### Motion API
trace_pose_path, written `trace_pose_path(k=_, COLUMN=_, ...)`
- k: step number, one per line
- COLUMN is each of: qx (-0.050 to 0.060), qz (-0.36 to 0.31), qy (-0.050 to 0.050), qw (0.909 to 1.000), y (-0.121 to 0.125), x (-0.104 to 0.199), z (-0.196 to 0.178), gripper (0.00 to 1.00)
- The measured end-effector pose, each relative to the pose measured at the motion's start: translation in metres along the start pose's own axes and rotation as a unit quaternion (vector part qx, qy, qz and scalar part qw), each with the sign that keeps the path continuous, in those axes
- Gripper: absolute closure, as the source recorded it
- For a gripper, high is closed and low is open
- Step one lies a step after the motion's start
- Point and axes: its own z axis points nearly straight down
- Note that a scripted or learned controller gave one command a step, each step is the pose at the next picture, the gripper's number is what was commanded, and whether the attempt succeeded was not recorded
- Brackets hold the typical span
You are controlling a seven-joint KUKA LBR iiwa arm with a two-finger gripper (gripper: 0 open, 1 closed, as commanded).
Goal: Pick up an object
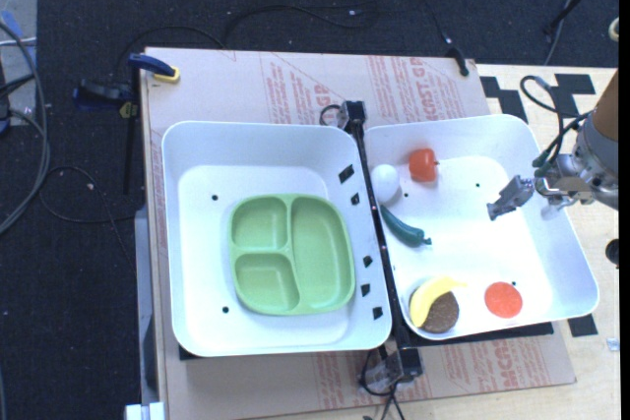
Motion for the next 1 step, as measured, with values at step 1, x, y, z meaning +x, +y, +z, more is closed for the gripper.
trace_pose_path(k=1, qx=0.001, qz=0.0, qy=0.0, qw=1.0, y=-0.0117, x=-0.0067, z=0.0108, gripper=0.0)
